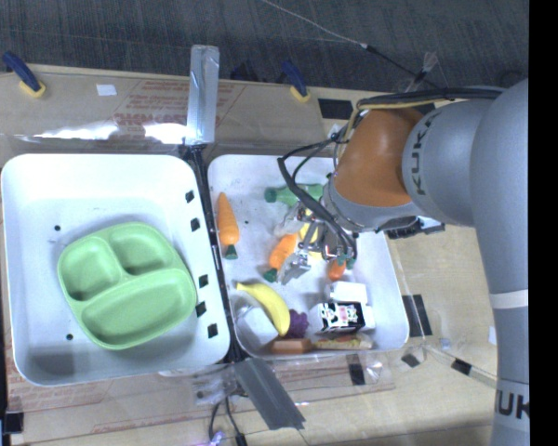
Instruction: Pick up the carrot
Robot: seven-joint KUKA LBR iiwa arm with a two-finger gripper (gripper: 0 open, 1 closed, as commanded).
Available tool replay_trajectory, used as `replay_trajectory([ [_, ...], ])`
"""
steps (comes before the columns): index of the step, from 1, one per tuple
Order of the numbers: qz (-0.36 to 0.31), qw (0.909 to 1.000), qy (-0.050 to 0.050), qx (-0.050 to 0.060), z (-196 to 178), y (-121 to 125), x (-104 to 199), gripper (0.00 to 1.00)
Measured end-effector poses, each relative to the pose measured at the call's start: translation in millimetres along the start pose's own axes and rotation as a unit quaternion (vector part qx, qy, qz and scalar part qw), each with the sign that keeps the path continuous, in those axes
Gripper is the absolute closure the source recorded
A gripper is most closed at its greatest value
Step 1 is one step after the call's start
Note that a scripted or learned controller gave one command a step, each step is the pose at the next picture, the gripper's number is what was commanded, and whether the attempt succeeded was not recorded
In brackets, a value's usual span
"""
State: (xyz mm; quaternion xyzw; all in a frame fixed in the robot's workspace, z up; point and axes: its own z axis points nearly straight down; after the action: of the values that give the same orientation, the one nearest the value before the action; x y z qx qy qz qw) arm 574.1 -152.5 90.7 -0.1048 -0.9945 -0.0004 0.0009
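The carrot (227, 222) lies in the right bin (387, 266) near its left wall, lengthwise and apart from the other toys — a smaller orange piece (284, 249) sits just right of it, a banana (268, 304) below. The gripper (309, 249) hangs over the bin's middle, beside that orange piece and well clear of the carrot; I cannot tell how it is set. The left bin (19, 249) holds a green divided plate (126, 282).

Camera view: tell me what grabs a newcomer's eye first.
The grey arm with its orange band looms over the right bin, its gripper down among the toy food. A green divided plate lies alone in the left bin. A carrot lies by the right bin's left wall.
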Motion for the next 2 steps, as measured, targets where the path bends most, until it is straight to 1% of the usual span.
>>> replay_trajectory([
  [1,-0.004,1.0000,-0.002,0.000,-12,2,-2,1.00],
  [2,0.027,0.9996,-0.006,-0.002,-110,106,-3,1.00],
])
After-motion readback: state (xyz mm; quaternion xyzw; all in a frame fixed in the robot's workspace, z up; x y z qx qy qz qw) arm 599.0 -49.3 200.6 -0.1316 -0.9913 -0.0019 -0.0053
